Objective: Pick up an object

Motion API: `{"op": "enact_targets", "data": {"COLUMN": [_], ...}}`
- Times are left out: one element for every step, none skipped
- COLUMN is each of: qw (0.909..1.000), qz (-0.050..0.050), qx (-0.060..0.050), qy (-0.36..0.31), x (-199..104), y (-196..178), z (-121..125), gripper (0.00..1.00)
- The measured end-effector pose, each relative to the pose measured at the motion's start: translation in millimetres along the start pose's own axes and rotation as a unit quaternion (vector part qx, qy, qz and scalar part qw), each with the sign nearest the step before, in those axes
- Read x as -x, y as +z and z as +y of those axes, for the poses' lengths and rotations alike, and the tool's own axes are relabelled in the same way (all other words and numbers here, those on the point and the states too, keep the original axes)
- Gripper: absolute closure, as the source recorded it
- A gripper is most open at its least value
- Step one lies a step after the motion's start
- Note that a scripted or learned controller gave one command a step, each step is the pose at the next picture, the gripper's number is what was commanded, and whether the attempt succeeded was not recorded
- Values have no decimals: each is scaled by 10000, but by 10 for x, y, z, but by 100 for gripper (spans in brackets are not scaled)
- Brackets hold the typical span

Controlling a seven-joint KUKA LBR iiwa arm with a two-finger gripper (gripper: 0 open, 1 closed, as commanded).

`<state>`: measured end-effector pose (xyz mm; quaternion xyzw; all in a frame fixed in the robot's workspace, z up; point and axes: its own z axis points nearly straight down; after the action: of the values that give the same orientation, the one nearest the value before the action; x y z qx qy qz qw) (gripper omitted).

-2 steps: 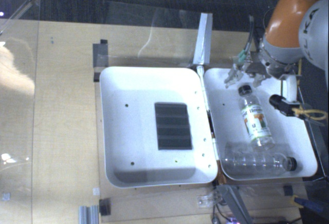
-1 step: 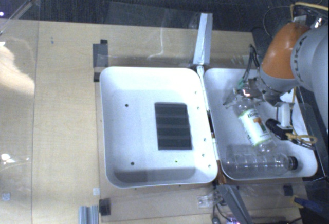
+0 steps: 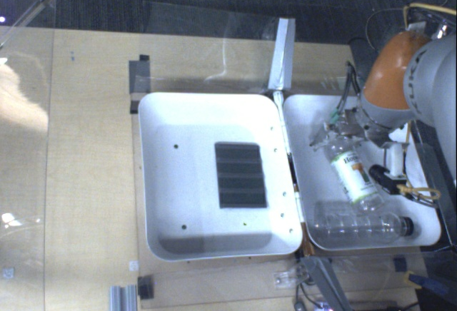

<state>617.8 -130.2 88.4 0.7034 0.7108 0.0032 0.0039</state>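
Camera view puts the claw (image 3: 341,130) low in the right bin (image 3: 303,160), just above a small white bottle (image 3: 353,175); whether it is parted or closed, I cannot tell. A clear plastic bottle (image 3: 360,220) lies along that bin's near wall. The left bin (image 3: 164,160) holds a dark ribbed block (image 3: 240,175).

Left bin (image 3: 164,160) open around dark pad (image 3: 240,175); right bin (image 3: 303,160) crowded by bottles, arm (image 3: 400,81).

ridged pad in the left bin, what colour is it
Dark grey to black, with horizontal ridges; ridged pad, camera view.
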Motion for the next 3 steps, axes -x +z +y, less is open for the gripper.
{"op": "enact_targets", "data": {"qw": [9992,9934,9994], "qz": [3,0,0], "qx": [9,-6,23], "qy": [-406,-1151,-333], "x": [171,382,400], "y": [0,2,-62], "z": [-49,35,-262], "gripper": [0,0,0]}}
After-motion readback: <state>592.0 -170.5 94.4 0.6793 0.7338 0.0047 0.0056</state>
